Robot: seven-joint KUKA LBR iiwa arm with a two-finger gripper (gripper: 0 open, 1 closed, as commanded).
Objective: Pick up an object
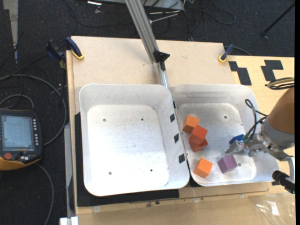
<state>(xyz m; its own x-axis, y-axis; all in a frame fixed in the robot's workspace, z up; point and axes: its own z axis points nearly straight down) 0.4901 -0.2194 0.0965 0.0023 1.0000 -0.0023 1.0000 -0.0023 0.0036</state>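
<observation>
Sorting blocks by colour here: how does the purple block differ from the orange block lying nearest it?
The purple block is purple and lies right next to the claw; the orange block is orange and lies farther from the claw, nearer the bin's left wall. Both are small cubes of similar size lying loose in the right bin.
</observation>
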